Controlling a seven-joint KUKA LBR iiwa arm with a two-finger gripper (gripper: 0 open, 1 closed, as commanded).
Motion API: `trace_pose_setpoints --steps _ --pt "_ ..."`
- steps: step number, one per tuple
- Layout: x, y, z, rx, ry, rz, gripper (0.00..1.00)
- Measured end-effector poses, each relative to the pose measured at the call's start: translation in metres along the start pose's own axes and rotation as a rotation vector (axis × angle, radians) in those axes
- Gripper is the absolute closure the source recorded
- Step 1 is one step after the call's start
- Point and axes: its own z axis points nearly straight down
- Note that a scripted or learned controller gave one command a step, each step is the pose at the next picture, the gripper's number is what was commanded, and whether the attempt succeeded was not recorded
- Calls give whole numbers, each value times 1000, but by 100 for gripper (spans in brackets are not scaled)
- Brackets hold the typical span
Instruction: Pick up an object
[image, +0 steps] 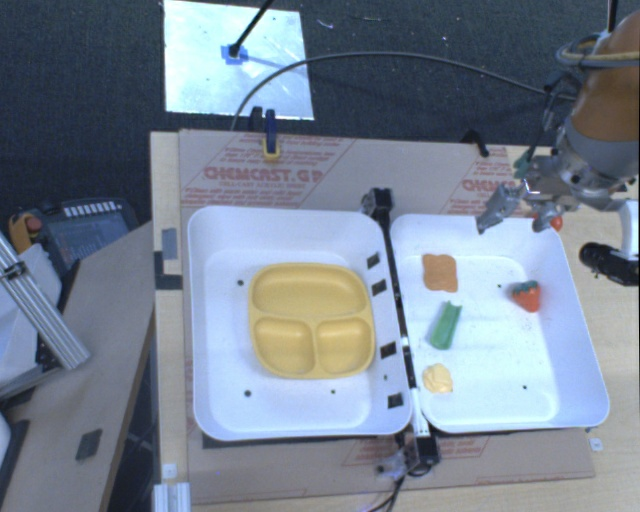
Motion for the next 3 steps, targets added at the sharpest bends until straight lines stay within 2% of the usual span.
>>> trace_pose_setpoints --steps 1,2,3 --pt "0 2 -5 -9 -1 -1 0" --pt "3 2 36 -6 -1 -1 0" --pt "10 -5 93 -3 0 1 0"
